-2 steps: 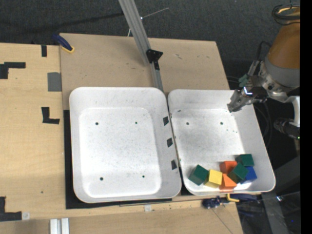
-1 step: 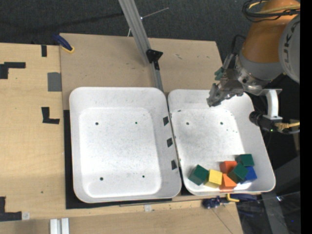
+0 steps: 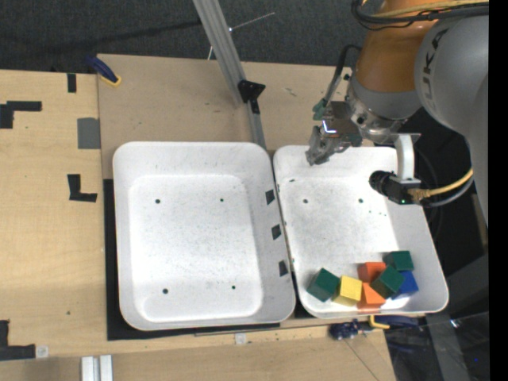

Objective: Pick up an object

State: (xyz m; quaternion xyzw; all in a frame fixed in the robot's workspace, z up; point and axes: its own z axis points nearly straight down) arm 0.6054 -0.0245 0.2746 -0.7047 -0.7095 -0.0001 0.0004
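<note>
Several small blocks lie clustered in the near right corner of the right bin [image 3: 333,213]: a green block [image 3: 323,283], a yellow block [image 3: 348,290], an orange block [image 3: 371,295], a dark green block [image 3: 390,279], a blue block [image 3: 408,285] and another green block [image 3: 399,259]. My gripper [image 3: 317,155] hangs over the far left edge of the right bin, well away from the blocks. Its fingers look pressed together with nothing between them.
The left bin [image 3: 190,221] sits beside the right one. A slanted metal rail [image 3: 226,42] runs down to the gap between the bins. A black cable fitting [image 3: 389,185] hangs over the right bin's far right side. Bare wooden bench lies to the left.
</note>
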